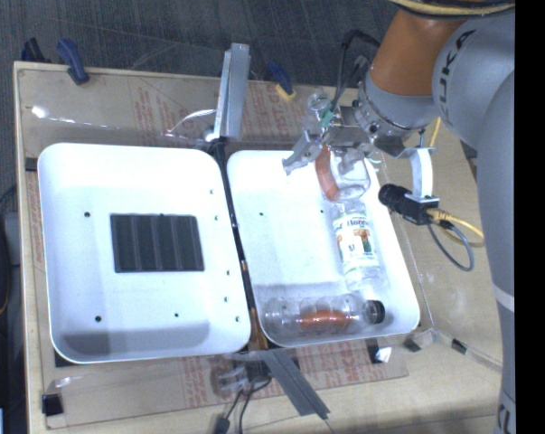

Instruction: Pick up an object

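End effector point(331, 156) over the far end of the right bin, above a clear bottle.

Camera view: the grey arm with its orange band point(417, 48) reaches in from the right, and its end effector hangs over the far right part of the right shallow white bin point(272, 242); whether it is released or clenched cannot be told. Directly beneath and just in front of it lies a clear plastic bottle with a white and orange label point(356, 242), running lengthwise along the bin's right wall, its far end under the end effector. A second clear plastic bottle with reddish contents and a dark cap point(322, 315) lies crosswise along the near wall, well apart from the end effector. The left shallow white bin point(73, 242) holds a dark ribbed rectangular block point(157, 242) near its middle. Both bins rest on the counter point(118, 98).
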`<control>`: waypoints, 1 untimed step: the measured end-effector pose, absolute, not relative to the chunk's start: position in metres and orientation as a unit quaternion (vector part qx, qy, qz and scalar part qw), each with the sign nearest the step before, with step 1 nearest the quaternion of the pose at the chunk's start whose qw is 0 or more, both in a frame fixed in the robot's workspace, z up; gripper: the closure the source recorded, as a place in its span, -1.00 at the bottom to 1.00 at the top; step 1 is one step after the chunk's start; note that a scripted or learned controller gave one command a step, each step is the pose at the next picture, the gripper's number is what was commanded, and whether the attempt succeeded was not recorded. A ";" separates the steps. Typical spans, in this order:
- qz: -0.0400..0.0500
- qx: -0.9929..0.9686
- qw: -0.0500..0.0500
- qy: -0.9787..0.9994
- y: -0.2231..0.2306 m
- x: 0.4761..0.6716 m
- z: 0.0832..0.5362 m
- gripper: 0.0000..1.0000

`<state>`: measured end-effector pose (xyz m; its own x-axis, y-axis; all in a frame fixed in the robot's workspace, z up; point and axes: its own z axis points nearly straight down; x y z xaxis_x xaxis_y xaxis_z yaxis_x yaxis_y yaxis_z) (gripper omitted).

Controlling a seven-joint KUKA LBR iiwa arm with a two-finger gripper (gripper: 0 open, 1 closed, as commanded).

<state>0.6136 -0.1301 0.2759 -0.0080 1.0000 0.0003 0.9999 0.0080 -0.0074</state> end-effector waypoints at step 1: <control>0.003 -0.687 0.003 -0.726 -0.190 0.624 0.200 -1.00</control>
<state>0.6239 -0.1902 0.2001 -0.0556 0.9985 -0.0001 0.9984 0.0556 -0.0076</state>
